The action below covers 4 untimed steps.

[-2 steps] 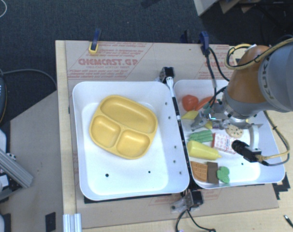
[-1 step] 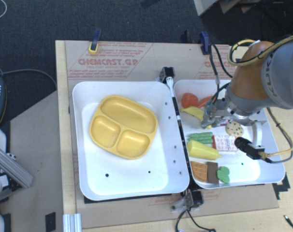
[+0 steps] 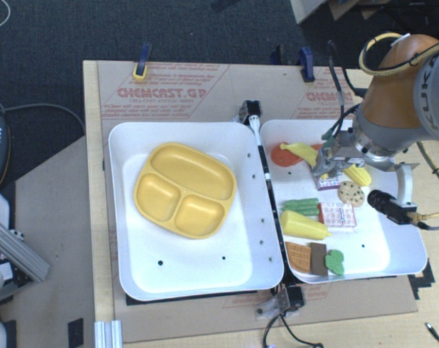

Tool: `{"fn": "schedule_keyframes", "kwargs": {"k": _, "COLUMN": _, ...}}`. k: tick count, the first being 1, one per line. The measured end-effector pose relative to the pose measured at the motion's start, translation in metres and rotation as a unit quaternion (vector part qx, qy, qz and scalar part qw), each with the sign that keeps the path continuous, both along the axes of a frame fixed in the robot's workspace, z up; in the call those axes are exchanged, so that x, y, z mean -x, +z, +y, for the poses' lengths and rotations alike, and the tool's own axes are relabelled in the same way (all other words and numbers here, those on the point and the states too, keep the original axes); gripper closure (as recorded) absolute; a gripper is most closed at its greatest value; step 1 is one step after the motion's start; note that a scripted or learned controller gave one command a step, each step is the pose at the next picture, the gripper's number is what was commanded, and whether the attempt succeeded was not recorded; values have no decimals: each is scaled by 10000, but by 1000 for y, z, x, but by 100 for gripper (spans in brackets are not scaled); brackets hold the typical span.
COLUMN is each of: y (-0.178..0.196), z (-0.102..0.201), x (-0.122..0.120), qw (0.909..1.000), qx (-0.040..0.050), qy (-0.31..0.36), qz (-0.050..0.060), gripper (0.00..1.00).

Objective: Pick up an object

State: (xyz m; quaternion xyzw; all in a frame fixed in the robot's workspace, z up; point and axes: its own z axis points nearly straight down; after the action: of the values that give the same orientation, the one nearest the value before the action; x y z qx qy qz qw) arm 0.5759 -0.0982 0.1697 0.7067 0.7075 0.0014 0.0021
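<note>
Gripper (image 3: 327, 167) low in the right bin (image 3: 393, 263), among toy food.
Whether its fingers are parted or grasping anything cannot be told; a cookie (image 3: 349, 193) and banana (image 3: 300, 151) lie close by. The board (image 3: 176, 89) reads "CHEMCAST GP" in red.

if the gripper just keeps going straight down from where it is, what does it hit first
Probably the small pink-and-white packet directly under the gripper, close beside the cookie; depth is hard to judge from this slanted view.
</note>
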Motion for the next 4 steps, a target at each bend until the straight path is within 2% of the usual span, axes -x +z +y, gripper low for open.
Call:
{"fn": "schedule_keyframes", "kwargs": {"k": 1, "y": 54, "z": 0, "x": -1, "qw": 10000, "qx": 1, "qy": 1, "qz": -9, "gripper": 100}}
{"fn": "schedule_keyframes", "kwargs": {"k": 2, "y": 61, "z": 45, "x": -22, "qw": 10000, "qx": -8, "qy": 21, "qz": 6, "gripper": 100}}
{"fn": "schedule_keyframes", "kwargs": {"k": 3, "y": 44, "z": 75, "x": -22, "qw": 10000, "qx": -12, "qy": 10, "qz": 42, "gripper": 100}}
{"fn": "schedule_keyframes", "kwargs": {"k": 4, "y": 45, "z": 70, "x": -22, "qw": 10000, "qx": -7, "qy": -7, "qz": 35, "gripper": 100}}
